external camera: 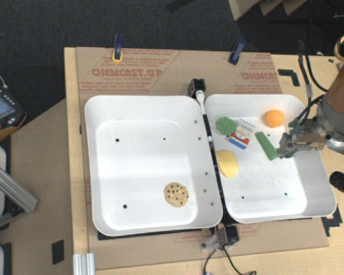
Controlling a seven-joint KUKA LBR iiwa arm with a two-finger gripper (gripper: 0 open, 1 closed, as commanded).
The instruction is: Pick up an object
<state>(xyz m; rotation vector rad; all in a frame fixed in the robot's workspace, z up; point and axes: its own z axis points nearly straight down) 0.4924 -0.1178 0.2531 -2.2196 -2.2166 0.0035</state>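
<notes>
Gripper [286, 146] low in right bin [309, 199], beside green bar [266, 145]; jaws' state could not be told. Nothing lifted; pick outstanding.

Blue clamps [118, 42] [237, 50] on cardboard sheet [74, 153].

"CHEMCAST GP" on the cardboard sheet [160, 67]

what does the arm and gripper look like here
The arm comes in from the right: a rounded grey body with an orange band near the top. Black cables run down beside it. The gripper is a small, dark grey metal piece with green touches by its mount.
</notes>
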